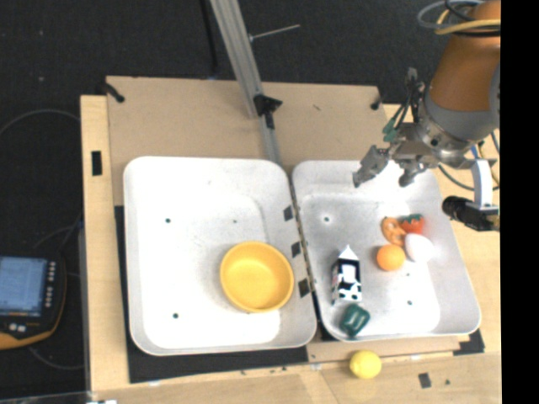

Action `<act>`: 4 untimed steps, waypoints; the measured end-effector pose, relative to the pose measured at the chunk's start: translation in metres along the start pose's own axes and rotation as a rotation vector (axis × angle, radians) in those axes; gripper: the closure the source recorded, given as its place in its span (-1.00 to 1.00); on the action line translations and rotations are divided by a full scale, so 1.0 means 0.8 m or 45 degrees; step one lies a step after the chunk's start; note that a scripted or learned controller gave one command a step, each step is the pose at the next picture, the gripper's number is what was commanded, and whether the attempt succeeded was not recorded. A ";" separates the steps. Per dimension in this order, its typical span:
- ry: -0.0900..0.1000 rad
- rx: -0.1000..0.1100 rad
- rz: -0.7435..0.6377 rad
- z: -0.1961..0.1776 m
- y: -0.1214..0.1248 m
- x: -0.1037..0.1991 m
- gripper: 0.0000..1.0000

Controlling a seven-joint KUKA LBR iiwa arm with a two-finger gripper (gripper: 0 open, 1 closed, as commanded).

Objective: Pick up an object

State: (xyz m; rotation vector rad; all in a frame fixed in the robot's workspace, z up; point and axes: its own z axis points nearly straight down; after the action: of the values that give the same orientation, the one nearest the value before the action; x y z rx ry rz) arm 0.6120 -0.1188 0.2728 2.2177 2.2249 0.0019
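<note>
My gripper hangs over the far edge of the right bin, fingers spread apart and nothing between them. Below it in that bin lie an orange-and-red toy, a white egg-shaped object and an orange ball close together. Nearer the front stand a black-and-white carton and a dark green object. A yellow bowl sits in the left bin.
A yellow ball rests on the bench outside the right bin's front rim. A metal rod slants down to the gap between the bins. A handheld pendant lies off the bench at far left.
</note>
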 end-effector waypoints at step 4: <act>-0.004 0.000 0.009 0.189 0.005 -0.019 -1.00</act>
State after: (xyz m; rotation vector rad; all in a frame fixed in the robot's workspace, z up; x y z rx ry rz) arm 0.6162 -0.1340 0.1219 2.2238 2.2161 -0.0018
